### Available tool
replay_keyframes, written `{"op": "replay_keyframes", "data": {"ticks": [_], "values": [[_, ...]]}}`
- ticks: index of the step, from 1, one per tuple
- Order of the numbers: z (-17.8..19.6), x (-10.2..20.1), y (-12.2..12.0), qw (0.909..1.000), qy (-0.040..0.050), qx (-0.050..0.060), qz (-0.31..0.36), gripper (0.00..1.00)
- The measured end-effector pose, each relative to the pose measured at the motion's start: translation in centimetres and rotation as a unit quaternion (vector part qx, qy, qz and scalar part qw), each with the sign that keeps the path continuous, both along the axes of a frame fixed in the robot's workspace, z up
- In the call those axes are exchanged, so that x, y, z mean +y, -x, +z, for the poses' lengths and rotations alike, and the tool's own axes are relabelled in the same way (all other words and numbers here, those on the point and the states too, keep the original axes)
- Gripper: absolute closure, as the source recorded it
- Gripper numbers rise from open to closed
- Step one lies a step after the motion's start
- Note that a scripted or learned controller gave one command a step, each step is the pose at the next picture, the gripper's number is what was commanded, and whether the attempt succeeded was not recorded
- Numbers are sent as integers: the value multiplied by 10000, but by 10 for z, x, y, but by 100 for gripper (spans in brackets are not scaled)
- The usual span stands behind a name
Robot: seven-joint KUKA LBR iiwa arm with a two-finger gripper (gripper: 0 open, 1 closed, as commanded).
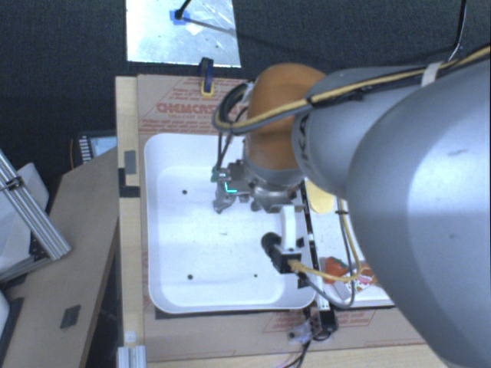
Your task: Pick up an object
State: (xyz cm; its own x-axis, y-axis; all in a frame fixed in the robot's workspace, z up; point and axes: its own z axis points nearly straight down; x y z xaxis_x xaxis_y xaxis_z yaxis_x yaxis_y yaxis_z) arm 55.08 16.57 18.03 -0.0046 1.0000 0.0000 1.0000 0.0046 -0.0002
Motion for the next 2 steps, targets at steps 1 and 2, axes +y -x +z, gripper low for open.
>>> {"op": "replay_keyframes", "data": {"ticks": [1, 2], "values": [[4, -57, 17, 10000, 4, 11, -42, 0], [-94, -43, -13, 10000, 4, 29, -4, 0]]}}
